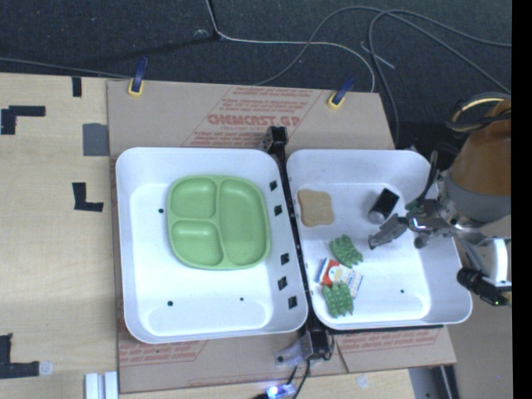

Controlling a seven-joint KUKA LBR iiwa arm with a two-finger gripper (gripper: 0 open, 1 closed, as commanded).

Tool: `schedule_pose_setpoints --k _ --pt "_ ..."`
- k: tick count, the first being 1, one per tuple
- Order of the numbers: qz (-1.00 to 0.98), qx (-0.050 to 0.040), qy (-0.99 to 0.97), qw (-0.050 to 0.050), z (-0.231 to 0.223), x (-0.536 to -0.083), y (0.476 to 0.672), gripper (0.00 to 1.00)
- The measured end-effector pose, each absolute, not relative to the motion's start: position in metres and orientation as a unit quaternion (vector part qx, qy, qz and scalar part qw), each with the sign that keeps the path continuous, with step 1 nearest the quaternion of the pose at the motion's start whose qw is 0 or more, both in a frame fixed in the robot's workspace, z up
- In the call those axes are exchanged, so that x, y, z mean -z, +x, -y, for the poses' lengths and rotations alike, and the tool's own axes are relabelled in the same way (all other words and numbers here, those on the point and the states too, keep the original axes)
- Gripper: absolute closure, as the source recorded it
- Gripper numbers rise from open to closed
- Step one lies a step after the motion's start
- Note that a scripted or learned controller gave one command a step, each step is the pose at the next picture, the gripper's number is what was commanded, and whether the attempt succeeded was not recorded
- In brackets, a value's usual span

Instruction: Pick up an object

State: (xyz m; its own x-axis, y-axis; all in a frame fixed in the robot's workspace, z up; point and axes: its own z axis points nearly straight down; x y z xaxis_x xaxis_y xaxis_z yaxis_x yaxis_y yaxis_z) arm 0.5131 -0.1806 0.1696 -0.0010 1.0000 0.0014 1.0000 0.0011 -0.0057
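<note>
Green leafy piece (345, 250) lies in the right-hand bin (391, 302), just beside the jaws, toward the view's lower left of them; you cannot tell whether those jaws are open or closed.

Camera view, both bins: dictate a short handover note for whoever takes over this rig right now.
Gripper: low over the right bin, just right of the upper green piece; no object seen in its hold.
Right bin also holds a brown slice, a red-and-white packet and a lower green piece.
Left bin: green divided plate.
Done: nothing lifted yet.
Left: grasp one object and raise it.
</note>
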Motion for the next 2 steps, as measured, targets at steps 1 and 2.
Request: schedule_pose_setpoints --k 1,2 --pt "0.707 -0.0022 -0.707 0.003 0.189 -0.121 0.510 0.00" --pt "0.707 0.0006 -0.707 0.000 0.189 -0.087 0.511 0.00"
